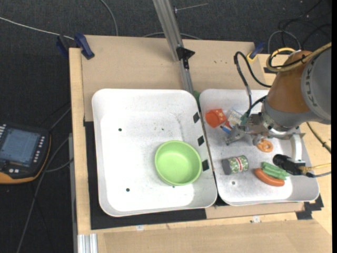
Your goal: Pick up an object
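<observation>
Worktop [131, 57] of pale wood carries two white bins side by side. The left bin [113, 109] holds a green bowl [178, 163]. The right bin [231, 191] holds an orange cup [214, 117] lying near the tool [243, 130], an orange ring [265, 146], a small striped can [235, 165] on its side, and a carrot-like toy [270, 176] with a green top. The arm hangs low over this bin; whether the tool is wide or narrow cannot be told. The can looks light, rigid, likely to roll; gripping across its round body seems safest.
</observation>
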